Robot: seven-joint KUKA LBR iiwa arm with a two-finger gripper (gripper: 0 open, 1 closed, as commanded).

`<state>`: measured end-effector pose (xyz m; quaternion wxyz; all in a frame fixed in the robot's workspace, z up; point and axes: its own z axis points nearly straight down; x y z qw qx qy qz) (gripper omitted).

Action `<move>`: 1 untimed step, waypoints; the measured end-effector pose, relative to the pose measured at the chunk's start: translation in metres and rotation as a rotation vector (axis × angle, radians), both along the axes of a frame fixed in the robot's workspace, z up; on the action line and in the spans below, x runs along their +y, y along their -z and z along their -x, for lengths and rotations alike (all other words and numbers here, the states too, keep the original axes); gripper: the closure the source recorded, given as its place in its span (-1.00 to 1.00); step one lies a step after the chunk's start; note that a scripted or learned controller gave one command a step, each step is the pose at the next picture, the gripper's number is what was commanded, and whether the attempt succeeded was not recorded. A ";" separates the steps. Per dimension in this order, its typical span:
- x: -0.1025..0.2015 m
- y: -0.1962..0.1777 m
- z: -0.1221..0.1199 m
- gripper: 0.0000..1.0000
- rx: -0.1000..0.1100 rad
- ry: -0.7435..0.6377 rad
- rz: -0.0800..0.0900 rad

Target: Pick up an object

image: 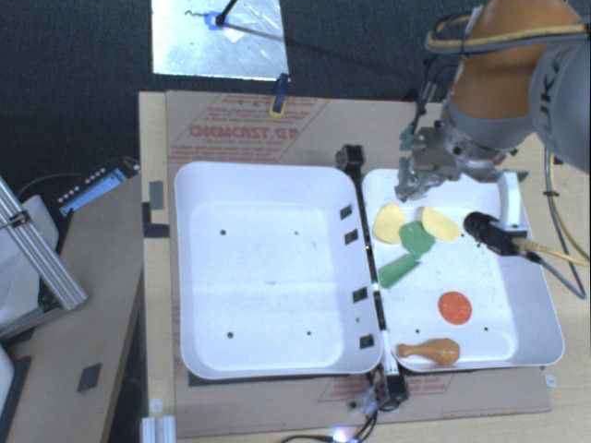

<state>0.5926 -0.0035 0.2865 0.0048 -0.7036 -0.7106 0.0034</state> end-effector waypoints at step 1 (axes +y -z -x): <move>0.155 -0.003 0.012 1.00 -0.012 -0.010 -0.005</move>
